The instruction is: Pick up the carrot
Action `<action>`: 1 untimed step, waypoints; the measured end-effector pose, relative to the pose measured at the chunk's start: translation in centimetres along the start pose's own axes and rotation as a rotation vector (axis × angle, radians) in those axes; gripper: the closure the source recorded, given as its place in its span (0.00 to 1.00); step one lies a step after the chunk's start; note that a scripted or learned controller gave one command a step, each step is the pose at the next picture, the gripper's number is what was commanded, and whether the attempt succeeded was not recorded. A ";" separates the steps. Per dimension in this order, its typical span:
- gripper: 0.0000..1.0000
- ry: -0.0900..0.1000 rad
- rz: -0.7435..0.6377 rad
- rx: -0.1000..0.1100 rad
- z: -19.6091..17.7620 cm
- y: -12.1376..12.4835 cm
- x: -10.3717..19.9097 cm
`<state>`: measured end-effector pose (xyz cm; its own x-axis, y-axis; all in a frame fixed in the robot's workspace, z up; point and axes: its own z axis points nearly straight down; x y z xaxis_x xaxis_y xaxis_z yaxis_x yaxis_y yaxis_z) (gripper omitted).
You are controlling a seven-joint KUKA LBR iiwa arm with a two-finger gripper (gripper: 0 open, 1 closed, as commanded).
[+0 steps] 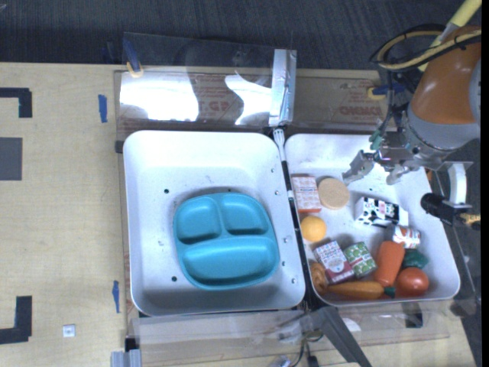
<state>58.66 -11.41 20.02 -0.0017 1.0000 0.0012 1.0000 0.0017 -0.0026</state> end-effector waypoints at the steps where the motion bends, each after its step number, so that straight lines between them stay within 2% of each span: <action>1: 0.00 0.001 -0.326 0.002 6.7 2.4 -0.9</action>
<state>61.02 -12.30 13.31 -0.3221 0.9467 0.0030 0.9467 0.3222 -0.0038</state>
